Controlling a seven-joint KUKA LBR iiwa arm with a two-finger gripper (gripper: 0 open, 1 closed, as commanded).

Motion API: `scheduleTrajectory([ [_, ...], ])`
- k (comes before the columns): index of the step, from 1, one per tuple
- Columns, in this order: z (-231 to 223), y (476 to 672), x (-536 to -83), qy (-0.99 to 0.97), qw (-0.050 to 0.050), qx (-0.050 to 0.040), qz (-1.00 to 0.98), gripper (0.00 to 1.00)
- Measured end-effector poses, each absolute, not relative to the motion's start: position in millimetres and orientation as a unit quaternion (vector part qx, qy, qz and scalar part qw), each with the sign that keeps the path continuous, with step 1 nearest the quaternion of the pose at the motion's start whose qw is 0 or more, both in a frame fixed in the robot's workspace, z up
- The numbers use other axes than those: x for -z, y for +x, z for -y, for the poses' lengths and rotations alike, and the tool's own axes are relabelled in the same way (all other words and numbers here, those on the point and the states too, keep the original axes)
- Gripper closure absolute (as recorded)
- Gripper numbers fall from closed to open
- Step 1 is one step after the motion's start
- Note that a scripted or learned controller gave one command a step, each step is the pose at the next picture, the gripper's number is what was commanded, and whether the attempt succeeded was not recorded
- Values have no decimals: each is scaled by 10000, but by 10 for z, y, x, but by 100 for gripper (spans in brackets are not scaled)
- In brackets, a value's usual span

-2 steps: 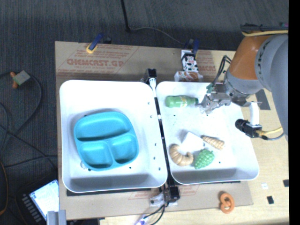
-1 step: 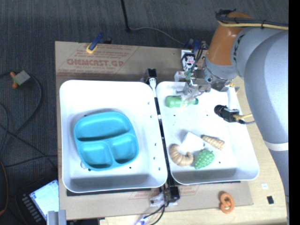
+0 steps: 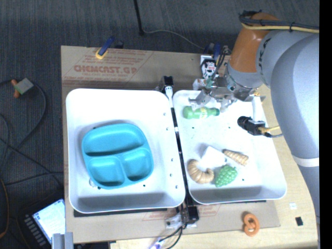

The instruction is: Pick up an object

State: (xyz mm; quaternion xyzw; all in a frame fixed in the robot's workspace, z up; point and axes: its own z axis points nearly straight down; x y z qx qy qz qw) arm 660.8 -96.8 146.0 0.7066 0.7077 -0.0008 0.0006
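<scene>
Just above green bottle (image 3: 201, 112): tool (image 3: 211, 98), right bin (image 3: 270, 154).

A green bottle (image 3: 201, 112) lies on its side at the back of the right bin (image 3: 270, 160). Near the front sit a tan croissant (image 3: 200, 172), green grapes (image 3: 226, 176) and a cone shell (image 3: 236, 157).
</scene>
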Motion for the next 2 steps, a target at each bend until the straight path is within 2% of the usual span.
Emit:
scheduleTrajectory([
  [1, 1072, 5764, -876, 7075, 20, -5, -7067, 0],
  [2, 1084, 5770, -976, 7077, 44, -5, -7065, 100],
])
